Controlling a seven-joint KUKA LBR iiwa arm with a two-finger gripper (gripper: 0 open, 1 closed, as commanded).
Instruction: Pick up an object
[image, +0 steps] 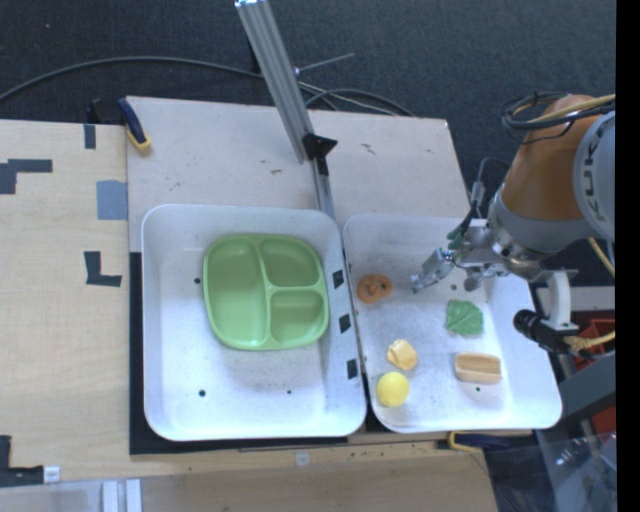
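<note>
The right bin (420, 235) holds a brown cookie-like piece (374, 289), a green leafy piece (464, 318), a small yellow-orange piece (402, 354), a yellow ball (392, 389) and a tan bun-like piece (477, 368). My gripper (432, 274) hangs over the upper middle of this bin, right of the brown piece and above-left of the green piece. Its fingers point left and nothing shows between them.
The left bin (165, 300) carries a green divided plate (267, 291). A metal pole (285, 85) slants down from the top to the gap between the bins. The grey and orange arm (550, 190) fills the right side. Cables lie behind the bench.
</note>
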